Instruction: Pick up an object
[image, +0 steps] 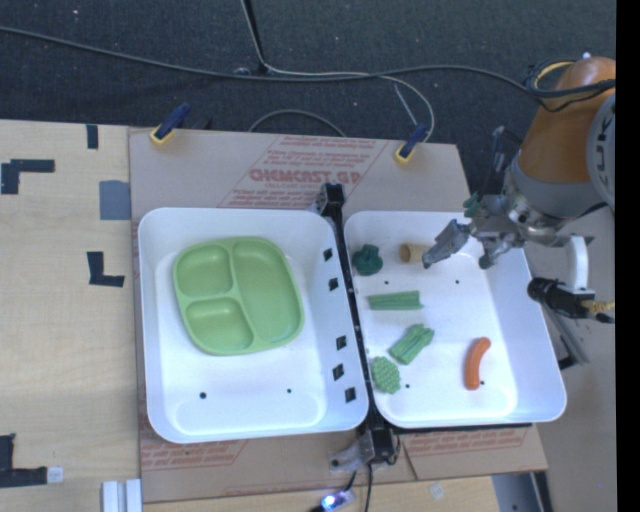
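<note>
1. My gripper (462, 252) hangs over the upper part of the right bin (520, 300), its two fingers spread apart with nothing between them
2. I judge this the approach step: no object is picked yet
3. Nearest to me lies a small tan piece (409, 253), just left of my left fingertip; a dark green piece (367, 261) sits further left by the bin's wall
4. A green stick (394, 300), a ridged green piece (411, 343), a round green piece (385, 375) and an orange piece (476, 362) lie lower down
5. The left bin (160, 300) bears a green divided plate (238, 294)
6. Next I should centre over one piece, descend and close
</note>
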